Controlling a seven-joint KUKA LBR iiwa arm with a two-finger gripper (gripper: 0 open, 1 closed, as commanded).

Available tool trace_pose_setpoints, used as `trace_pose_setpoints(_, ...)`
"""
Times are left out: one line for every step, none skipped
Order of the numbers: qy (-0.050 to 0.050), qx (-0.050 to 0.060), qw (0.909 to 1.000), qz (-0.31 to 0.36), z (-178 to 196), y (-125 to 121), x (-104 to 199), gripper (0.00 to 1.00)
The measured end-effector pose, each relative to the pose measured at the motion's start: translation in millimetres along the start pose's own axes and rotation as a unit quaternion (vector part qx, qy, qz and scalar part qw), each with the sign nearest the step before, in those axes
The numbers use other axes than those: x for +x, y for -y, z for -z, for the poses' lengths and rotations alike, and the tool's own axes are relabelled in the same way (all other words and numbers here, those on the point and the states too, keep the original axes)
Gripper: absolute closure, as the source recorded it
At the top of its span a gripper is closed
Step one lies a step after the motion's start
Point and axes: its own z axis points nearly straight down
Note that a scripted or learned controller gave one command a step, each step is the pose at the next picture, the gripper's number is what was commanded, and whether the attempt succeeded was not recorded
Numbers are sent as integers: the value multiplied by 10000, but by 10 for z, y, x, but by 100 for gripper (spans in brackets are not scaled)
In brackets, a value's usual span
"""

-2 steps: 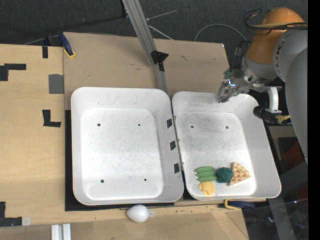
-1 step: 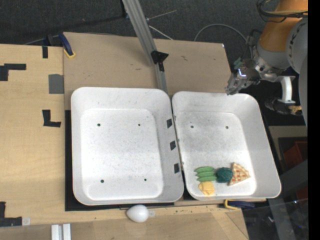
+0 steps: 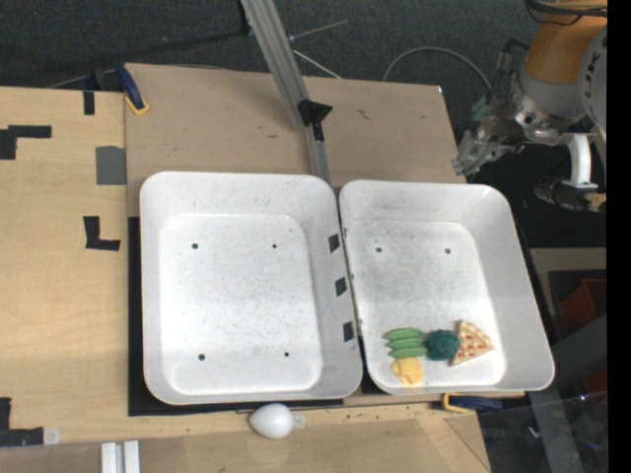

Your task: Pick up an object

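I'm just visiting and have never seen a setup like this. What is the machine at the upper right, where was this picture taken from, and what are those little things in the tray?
One camera fixed above the bench looks down at a slant. The grey and orange machine is a robot arm; its gripper, a two-fingered hand, hovers beyond the right bin's far corner, holding nothing. Near that bin's front edge lie small toys: a green pea pod, a dark green broccoli, a pizza slice and a yellow piece. The left bin sits alongside. A white egg-shaped object rests on the bench in front.

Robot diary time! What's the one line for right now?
arm: gripper above right bin's far rim | holding: nothing seen | toys: green pods, broccoli, pizza slice, yellow piece in near corner
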Motion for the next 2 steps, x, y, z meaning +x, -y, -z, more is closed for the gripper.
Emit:
trace_pose_setpoints(-6, 31, 10000, 12, -118, 243, 476, 100)
trace_pose_setpoints(-11, 34, 10000, 18, -175, 524, 1023, 100)
